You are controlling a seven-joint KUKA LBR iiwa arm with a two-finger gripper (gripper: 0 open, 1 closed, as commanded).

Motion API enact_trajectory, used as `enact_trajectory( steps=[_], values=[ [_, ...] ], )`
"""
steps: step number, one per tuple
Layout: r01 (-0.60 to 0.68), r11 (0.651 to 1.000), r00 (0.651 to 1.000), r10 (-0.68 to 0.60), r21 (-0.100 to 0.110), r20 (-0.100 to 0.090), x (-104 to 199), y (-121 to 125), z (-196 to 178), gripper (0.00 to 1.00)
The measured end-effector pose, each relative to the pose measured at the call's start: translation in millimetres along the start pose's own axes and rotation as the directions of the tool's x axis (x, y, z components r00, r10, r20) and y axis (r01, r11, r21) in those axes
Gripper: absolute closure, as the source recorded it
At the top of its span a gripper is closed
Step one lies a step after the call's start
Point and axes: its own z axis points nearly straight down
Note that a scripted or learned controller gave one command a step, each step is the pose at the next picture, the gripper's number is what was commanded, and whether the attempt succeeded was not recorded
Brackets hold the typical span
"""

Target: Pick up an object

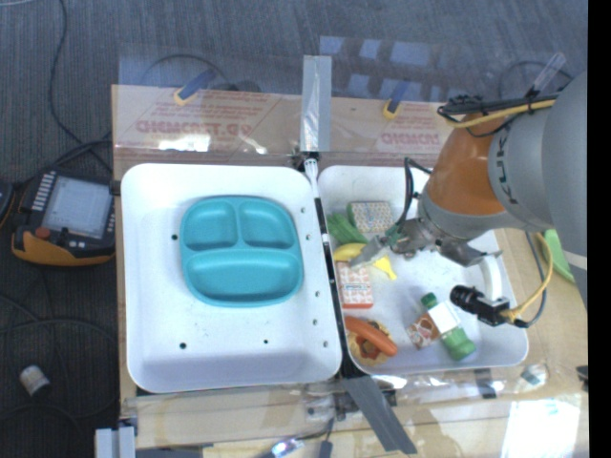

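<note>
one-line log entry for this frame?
arm: over right bin | tool: low by yellow piece | grasp: none seen | left bin: teal divided plate

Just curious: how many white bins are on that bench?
2: the left bin holds a blue tray; the right bin holds small items. None seems hidden.

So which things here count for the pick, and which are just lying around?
Job:
gripper
right bin
green bottle
carrot
yellow piece
small carton

Lying about:
left bin
blue divided plate
handheld pendant
cardboard
</note>
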Motion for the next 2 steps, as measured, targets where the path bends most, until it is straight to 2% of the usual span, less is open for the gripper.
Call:
enact_trajectory(
  steps=[1,2],
  values=[
    [0.002,1.0,1.0,-0.002,0.002,-0.009,3.6,1.4,-9.1,1.0],
    [0.07,0.997,0.998,-0.069,0.019,-0.005,20.5,59.9,-93.9,1.0]
  ],
)
